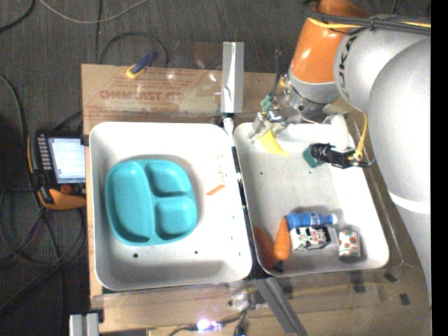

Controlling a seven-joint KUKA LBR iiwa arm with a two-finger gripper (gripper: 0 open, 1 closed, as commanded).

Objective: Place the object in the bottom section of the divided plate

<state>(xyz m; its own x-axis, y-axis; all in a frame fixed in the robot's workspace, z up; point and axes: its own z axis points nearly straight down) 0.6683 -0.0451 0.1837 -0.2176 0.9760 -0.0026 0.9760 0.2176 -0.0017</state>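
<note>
- Task object: small yellow piece [274, 144], curved and tapered, banana-like, matte. Long axis runs diagonally. Too small to make out more.
- It is in the right bin [297, 187], at that bin's far-left corner, close to the bin's left wall.
- Gripper [268, 122] is over the same corner of the right bin, just on the far side of the yellow piece. The piece's upper end sits right at the gripper's tip and the rest of it sticks out toward the middle of the bin.
- I cannot tell whether they touch, how far open the gripper is, or whether it has hold of anything.
- The arm's orange band [318, 40] is above the right bin's far edge.
- Divided plate [133, 201]: teal, rounded, with one large section and two smaller ones. It lies flat in the left bin [210, 250], well apart from the yellow piece and across the right bin's left wall.
- Near end of the right bin: carrot [281, 238] against the left wall, then a blue-topped bottle [310, 220] with a cow-print carton [311, 238] touching it, and a small red-spotted can [348, 243] in the near-right corner.
- A small orange scrap [215, 186] is in the left bin, between the plate and the right bin.
</note>
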